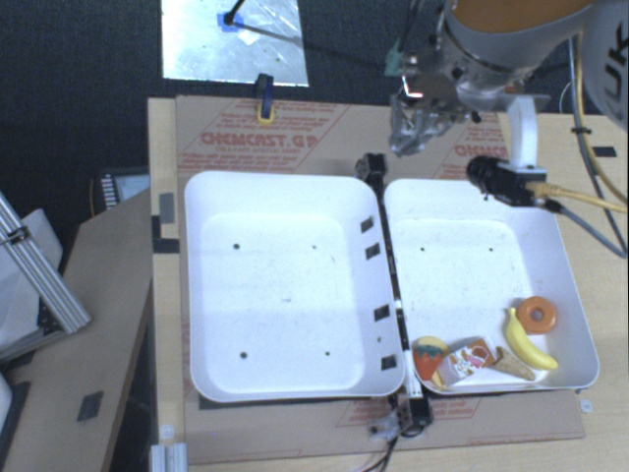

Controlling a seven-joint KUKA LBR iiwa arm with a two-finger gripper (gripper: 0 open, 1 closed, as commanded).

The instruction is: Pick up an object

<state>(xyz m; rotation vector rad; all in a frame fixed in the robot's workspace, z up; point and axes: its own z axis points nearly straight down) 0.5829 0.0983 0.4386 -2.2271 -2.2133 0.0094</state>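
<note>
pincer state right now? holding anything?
Pincer: raised above the far edge of the right bin, nothing seen in it; open or shut cannot be told.

I am seeing four objects lying clustered in the near right corner of the right bin (472, 234). A yellow banana (524, 342) is lying flat, curving beside an orange ring (537, 314) near the right edge. A white-and-red packet (468, 359) is resting against the near edge, touching an orange-red rounded item (429, 355).

2 white bins (285, 190) side by side on cardboard sheet (265, 136)
</note>
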